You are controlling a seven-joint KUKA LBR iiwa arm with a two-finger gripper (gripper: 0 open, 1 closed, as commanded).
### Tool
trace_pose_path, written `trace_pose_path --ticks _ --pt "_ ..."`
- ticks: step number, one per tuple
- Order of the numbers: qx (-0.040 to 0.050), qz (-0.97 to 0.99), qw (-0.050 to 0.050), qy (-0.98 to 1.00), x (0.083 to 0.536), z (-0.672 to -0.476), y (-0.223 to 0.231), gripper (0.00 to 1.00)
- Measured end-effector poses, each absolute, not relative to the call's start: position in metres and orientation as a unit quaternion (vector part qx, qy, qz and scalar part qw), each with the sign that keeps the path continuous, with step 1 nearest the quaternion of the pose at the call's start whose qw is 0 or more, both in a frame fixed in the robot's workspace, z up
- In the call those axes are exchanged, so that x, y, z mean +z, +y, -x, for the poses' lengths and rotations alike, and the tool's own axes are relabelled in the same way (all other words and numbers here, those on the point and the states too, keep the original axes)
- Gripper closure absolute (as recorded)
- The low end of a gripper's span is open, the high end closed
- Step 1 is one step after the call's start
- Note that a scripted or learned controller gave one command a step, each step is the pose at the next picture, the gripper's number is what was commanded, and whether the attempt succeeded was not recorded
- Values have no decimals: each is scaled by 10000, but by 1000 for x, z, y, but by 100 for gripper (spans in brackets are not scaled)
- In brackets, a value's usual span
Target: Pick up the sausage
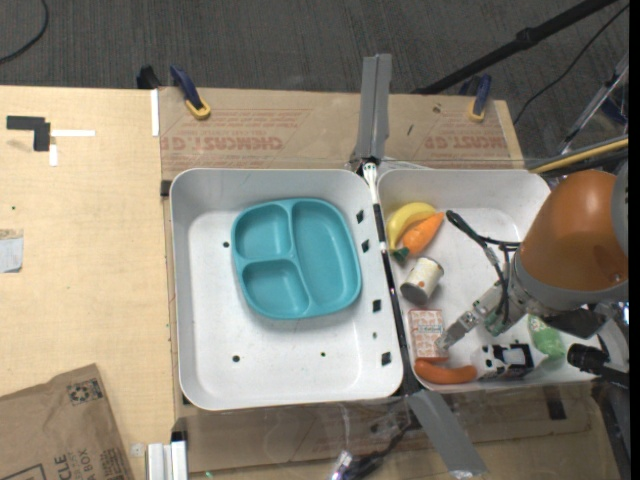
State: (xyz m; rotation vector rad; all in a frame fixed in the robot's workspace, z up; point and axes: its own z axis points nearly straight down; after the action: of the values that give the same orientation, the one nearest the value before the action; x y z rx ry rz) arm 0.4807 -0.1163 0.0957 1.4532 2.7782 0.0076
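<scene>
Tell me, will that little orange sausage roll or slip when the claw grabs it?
Probably. The sausage looks rounded and smooth, so it might squirt from a pinch. It lies against the bin's near wall, which could stop it rolling. It looks like a small, light toy.

Two bins sit side by side on the bench; the left bin (190,298) holds a divided plate (297,258) near its middle; the right bin (470,180) holds the rest. A banana (407,216) lies at its rear left with a carrot (424,232) touching it in front; a small can (422,278) lies in front of those; a packet (426,330) lies nearer still; the sausage (446,372) lies at the front wall, just before the packet; the gripper (457,332) hangs just right of the packet, above the sausage.
</scene>
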Motion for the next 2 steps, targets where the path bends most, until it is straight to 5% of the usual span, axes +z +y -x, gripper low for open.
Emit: trace_pose_path --ticks 1,2 --pt "15 -6183 14 7860 95 -479 -111 0" --pt "-3 -5118 9 8591 227 -488 -162 0"
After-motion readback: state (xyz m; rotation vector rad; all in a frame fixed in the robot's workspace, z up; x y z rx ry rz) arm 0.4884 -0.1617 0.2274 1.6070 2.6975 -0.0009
